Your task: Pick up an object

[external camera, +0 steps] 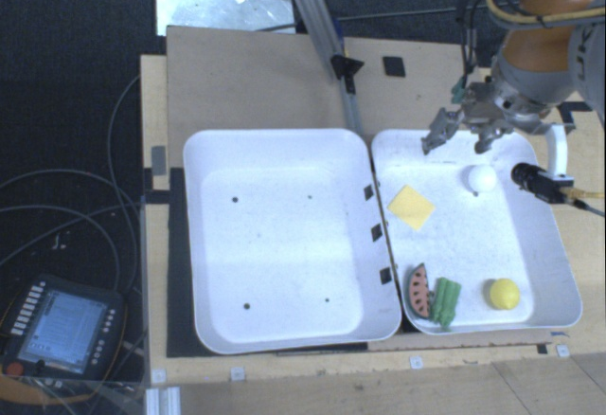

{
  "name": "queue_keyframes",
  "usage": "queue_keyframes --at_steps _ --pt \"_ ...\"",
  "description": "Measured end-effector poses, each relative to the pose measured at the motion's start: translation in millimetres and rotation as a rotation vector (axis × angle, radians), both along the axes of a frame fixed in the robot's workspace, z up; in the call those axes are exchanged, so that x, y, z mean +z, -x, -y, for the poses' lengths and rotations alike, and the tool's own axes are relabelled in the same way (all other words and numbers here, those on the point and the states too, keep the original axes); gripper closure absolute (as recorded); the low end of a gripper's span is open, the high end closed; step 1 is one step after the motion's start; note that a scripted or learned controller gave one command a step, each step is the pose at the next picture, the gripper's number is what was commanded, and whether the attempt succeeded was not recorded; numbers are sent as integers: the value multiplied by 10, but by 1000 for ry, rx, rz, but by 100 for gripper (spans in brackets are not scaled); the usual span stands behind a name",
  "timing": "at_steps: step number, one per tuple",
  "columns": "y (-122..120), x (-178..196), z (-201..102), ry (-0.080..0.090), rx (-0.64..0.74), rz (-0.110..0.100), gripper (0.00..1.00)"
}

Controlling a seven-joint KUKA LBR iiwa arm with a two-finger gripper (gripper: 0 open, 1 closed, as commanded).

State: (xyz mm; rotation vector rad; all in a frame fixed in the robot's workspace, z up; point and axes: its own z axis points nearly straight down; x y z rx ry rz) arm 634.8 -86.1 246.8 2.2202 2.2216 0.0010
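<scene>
One white ball (481,179) lies just below the spread, empty gripper (461,141) in the right bin (559,261)

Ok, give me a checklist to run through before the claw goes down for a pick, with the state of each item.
1. Claw open: ok, its two fingers are spread apart.
2. Nothing between the fingers: ok, they are bare.
3. Nearest target free: ok, the small white ball lies alone in the right white bin, apart from the flat yellow square.
4. Claw over the ball: not ok, it hangs over the bin's far edge, left of the ball.
5. Other items clear of the path: ok, the watermelon slice, green piece and yellow lemon sit at the near edge.
6. Height above the bin: cannot tell.
</scene>
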Motion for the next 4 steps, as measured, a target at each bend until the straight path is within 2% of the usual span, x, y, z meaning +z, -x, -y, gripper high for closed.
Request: queue_keyframes --at_steps 1,2,3,4 --pt "1145 -727 239 0 -4 -6 0" --pt "1121 -601 225 0 -1 1 100" --pt "1199 -604 -732 -2 8 0 100" --pt "768 -603 -977 -1 44 1 100"
